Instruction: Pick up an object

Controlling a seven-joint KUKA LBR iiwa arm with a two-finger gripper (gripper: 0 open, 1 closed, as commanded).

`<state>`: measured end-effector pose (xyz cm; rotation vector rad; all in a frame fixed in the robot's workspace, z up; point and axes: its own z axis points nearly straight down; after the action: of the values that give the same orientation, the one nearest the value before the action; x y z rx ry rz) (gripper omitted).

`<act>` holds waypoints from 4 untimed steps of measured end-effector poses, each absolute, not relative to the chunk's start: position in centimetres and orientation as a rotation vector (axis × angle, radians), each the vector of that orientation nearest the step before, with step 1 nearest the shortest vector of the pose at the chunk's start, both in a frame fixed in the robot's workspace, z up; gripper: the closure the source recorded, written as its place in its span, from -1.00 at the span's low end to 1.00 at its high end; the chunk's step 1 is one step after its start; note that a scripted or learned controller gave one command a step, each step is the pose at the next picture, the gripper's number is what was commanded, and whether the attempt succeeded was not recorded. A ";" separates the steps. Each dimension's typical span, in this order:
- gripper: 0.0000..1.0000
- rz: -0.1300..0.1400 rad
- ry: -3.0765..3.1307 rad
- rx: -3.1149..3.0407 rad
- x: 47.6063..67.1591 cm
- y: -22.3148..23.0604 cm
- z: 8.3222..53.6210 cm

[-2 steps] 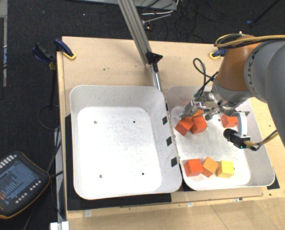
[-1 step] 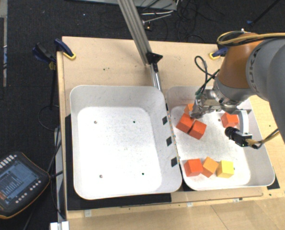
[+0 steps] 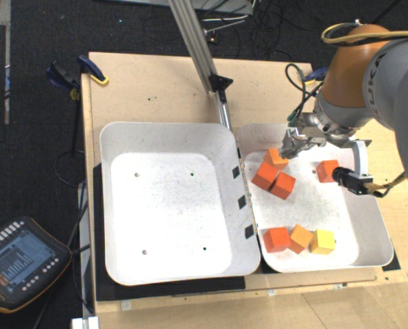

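I see my pincer [image 3: 291,144] low in the right bin [image 3: 368,235], just above a small orange block [image 3: 276,158]. I cannot tell how wide it is or whether it holds anything. More smooth square blocks lie near. The left bin [image 3: 166,204] is speckled white, on a pale wooden bench [image 3: 156,88] over dark floor [image 3: 32,115].

I am seeing orange blocks [image 3: 273,181], one yellow block [image 3: 324,240], and white speckled bins [image 3: 166,204].

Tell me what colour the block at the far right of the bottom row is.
Yellow, seen in the camera view.
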<state>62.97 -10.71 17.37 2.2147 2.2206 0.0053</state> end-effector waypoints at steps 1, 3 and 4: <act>1.00 0.007 2.221 2.212 63.6 -9.8 22.4; 1.00 -0.002 2.231 2.216 61.8 -4.5 24.1; 1.00 0.001 2.232 2.214 60.3 0.8 24.7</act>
<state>60.34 0.79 24.65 2.2141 2.2324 0.0014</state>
